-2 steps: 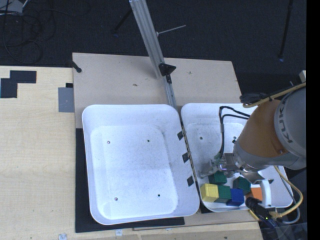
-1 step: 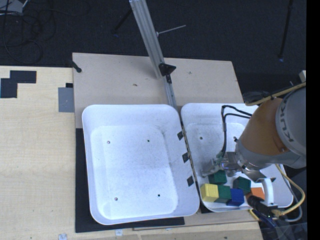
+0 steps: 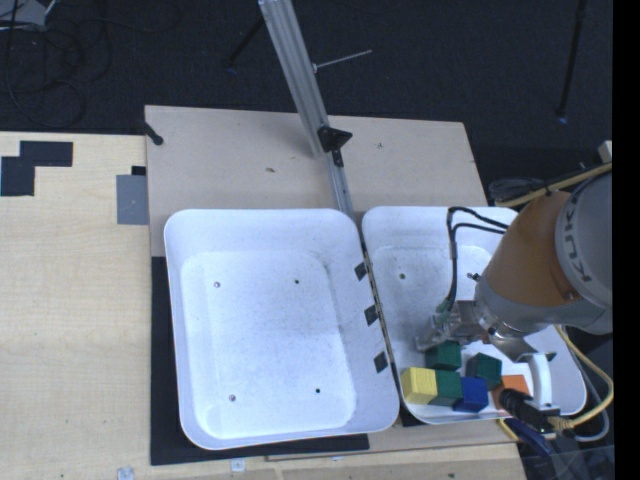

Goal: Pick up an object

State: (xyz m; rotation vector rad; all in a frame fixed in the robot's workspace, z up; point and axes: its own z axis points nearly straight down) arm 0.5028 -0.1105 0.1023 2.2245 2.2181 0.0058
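Blocks [image 3: 455,376] sit in the right bin's [image 3: 400,248] near corner. We see the end effector [image 3: 446,334] low, just above the green ones. We cannot tell its state.

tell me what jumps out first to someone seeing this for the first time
The grey and orange arm reaching in from the right, its hand down in the right bin. Just below it, a bright cluster of blocks sits in that bin's near corner: a yellow block, green blocks, a blue block and an orange block. The wide left bin lies beside it.
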